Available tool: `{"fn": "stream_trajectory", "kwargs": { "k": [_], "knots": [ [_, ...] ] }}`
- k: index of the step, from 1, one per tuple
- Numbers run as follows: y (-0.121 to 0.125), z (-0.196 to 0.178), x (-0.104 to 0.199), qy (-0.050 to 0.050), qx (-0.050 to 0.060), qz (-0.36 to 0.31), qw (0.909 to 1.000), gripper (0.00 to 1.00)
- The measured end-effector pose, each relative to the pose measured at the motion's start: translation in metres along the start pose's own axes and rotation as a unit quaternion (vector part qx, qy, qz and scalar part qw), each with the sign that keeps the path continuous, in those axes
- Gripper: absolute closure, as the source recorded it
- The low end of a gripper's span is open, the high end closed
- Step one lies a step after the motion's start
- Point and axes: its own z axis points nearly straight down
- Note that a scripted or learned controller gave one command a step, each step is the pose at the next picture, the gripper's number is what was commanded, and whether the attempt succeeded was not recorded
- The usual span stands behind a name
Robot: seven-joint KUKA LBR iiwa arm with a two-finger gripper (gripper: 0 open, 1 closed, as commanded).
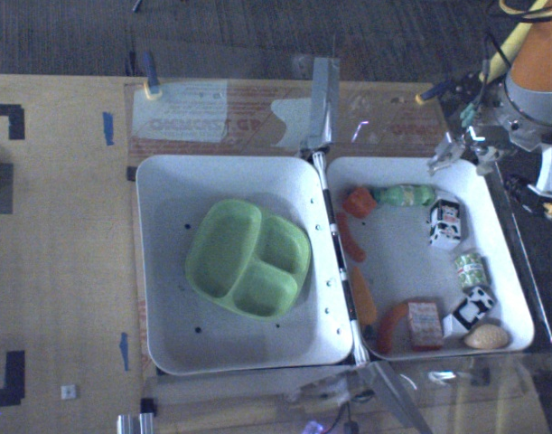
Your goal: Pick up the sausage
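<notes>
The sausage (350, 240), a slim reddish-brown piece, lies along the left wall of the right bin (515, 274), just below a red-orange toy (359, 202). My gripper (459, 156) hangs over the far right corner of that bin, well away from the sausage, up and to its right. It is open, with nothing between its fingers. The grey arm with its orange band (533, 70) reaches in from the upper right.
The right bin also holds a green bottle (404, 194), cow-patterned cartons (445, 221), a small can (472, 268), an orange carrot (363, 298), a curved red piece (389, 325), a box (425, 323) and a bread roll (486, 336). A green divided plate (248, 259) lies in the left bin (158, 242).
</notes>
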Motion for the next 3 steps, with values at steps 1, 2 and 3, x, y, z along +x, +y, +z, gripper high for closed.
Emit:
{"fn": "stream_trajectory", "kwargs": {
  "k": [1,2,3],
  "knots": [
    [-0.007,0.106,0.062,0.0,0.003,0.024,0.9997,0.0],
    [-0.068,0.125,0.09,0.0,-0.003,-0.015,0.9999,0.0],
    [-0.019,0.126,0.095,-0.001,-0.002,0.2,0.9798,0.0]
  ]
}}
